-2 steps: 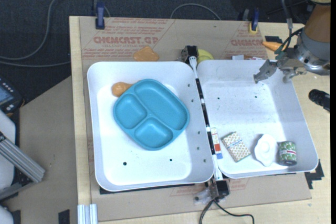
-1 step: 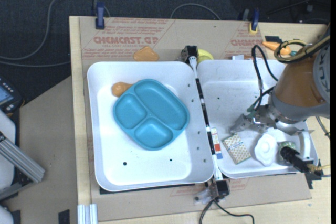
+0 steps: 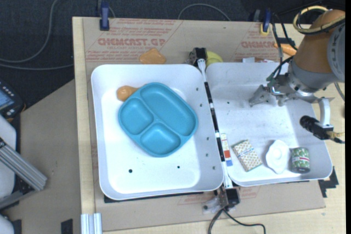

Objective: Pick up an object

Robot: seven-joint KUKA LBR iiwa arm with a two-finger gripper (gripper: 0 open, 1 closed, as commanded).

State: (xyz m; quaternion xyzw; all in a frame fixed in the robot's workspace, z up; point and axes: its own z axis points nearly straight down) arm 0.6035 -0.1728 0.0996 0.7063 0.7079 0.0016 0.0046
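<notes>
Three objects — packet [image 3: 247, 155], white piece [image 3: 277, 154] and can [image 3: 299, 159] — lie near the right bin's [image 3: 241, 93] front edge; the jaws [image 3: 270, 92], apparently spread and empty over that bin's back half, should centre on one before descending.

A single fixed camera is looking down at a slant over both white bins [image 3: 104, 134], arm [image 3: 318, 52] entering from the right.

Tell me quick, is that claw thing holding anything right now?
End effector: fingers spread open over the right bin, nothing between them.
</notes>
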